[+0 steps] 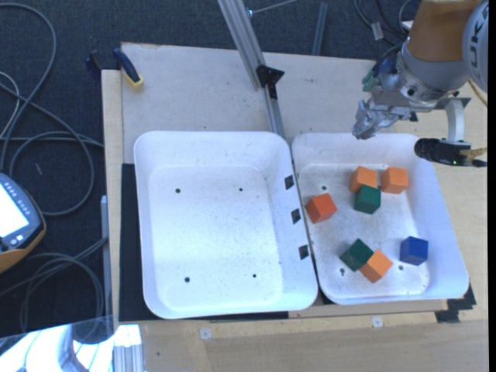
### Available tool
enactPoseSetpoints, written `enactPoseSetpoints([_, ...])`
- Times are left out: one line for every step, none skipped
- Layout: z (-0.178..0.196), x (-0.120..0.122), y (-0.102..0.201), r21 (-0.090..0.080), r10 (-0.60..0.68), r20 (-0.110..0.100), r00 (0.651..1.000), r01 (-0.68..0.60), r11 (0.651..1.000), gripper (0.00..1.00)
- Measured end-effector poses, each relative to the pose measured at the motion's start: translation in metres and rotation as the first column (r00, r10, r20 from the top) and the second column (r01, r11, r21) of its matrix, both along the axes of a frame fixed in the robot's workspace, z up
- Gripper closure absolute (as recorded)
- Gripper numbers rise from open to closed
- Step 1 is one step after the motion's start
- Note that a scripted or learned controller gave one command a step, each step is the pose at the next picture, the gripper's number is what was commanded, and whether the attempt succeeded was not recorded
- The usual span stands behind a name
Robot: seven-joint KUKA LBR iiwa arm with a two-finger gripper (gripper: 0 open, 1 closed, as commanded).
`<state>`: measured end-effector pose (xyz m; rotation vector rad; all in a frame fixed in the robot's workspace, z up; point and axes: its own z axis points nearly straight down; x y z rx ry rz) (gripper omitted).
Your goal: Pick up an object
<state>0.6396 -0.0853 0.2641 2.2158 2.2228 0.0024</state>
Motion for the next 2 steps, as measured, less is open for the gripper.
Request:
enactPoseSetpoints([-0.001,0.000,0.000,-0.001,0.000,-0.002,1.000,0.000,1.000,0.00])
enactPoseSetpoints([-0.056,-0.021,-0.015,0.002,-0.005,-0.011,1.000,0.005,1.000,0.00])
